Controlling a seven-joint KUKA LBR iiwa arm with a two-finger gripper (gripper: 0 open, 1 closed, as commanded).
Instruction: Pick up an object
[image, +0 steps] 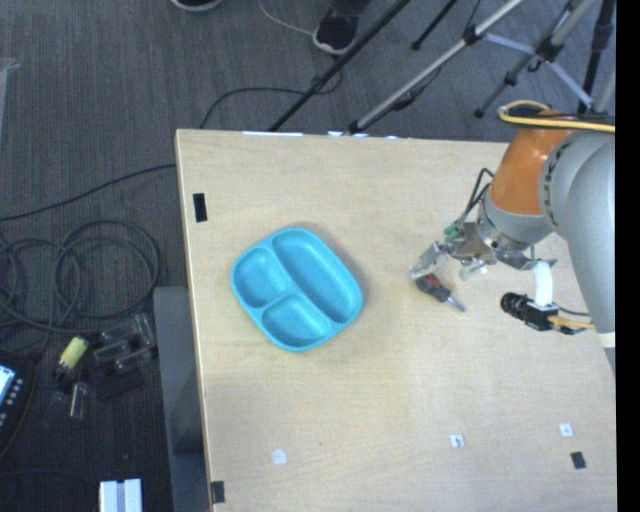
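A blue three-compartment plate (297, 288) lies flat on the bench (400, 420).

Even overhead light is falling across the pale bench top (400, 400), giving it moderate brightness without hard glare. The blue tray (297, 287) is casting only a soft, narrow shadow along its lower edge. The dark floor (80, 120) is reading dim. Focus is running slightly soft throughout; the gripper (437, 280) is possibly blurring.
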